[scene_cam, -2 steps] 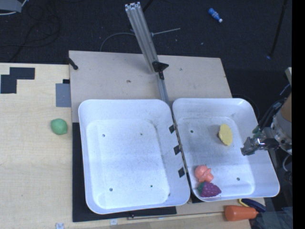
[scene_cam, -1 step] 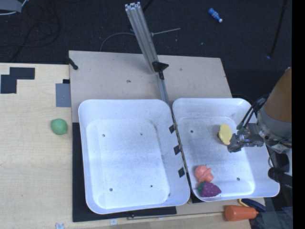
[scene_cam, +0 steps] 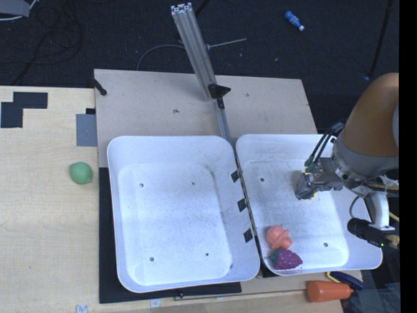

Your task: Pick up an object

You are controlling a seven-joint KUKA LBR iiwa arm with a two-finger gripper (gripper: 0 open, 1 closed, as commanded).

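Single fixed camera, mounted above the surface (scene_cam: 195, 103), looking down at a slant. Far enough back to frame both white bins whole: left bin (scene_cam: 124, 155), right bin (scene_cam: 260, 152), side by side in the lower centre. Dark floor fills the top of frame; the arm (scene_cam: 371, 122) enters from the right edge. Light wooden boards lie along the left side.

Orange toy (scene_cam: 279, 236): small, lumpy, salmon-orange; lies on the floor of the right bin (scene_cam: 326, 150), near its front-left corner. Purple toy (scene_cam: 286, 259): knobbly, grape-like, green at its left end; just in front of the orange toy, touching it, against the front rim.
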